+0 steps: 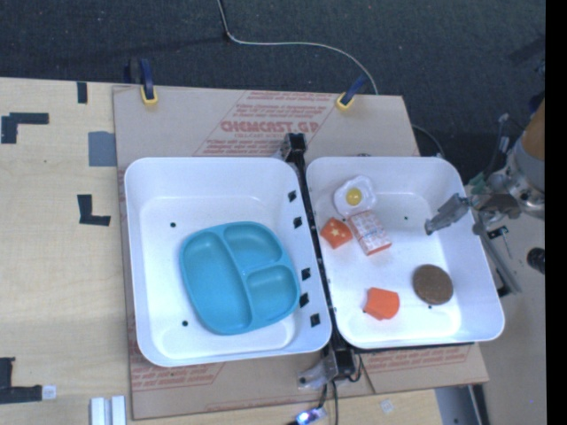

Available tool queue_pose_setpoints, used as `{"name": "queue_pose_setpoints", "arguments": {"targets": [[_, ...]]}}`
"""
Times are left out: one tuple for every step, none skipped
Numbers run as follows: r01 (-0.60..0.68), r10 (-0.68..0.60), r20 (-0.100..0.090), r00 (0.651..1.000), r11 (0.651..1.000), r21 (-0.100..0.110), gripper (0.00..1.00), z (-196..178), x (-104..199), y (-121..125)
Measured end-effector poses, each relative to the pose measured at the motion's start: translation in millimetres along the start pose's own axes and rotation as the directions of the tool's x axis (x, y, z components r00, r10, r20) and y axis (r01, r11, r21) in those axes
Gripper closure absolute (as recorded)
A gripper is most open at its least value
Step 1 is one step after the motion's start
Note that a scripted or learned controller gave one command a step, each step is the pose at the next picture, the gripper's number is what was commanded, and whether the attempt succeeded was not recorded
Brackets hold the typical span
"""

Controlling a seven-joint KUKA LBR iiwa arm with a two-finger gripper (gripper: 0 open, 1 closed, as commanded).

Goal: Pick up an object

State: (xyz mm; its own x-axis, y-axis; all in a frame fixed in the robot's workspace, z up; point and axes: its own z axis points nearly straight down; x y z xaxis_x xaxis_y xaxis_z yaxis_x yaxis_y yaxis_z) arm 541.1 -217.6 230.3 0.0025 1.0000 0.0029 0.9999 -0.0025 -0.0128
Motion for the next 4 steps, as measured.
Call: {"name": "queue_pose_setpoints", "arguments": {"targets": [[0.003, -0.003, 0.003, 1.0, 1.0, -0.011, 0.0, -6.2, 0.3, 2.6], [0.004, -0.004, 0.002, 1.0, 1.0, -0.006, 0.0, 56.3, 7.4, 4.9], [0.003, -0.003, 0.003, 1.0, 1.0, -0.007, 0.0, 102.9, 1.8, 7.5], [0.004, -0.004, 0.005, 1.0, 1.0, -0.013, 0.0, 147.1, 1.9, 8.3]]}}
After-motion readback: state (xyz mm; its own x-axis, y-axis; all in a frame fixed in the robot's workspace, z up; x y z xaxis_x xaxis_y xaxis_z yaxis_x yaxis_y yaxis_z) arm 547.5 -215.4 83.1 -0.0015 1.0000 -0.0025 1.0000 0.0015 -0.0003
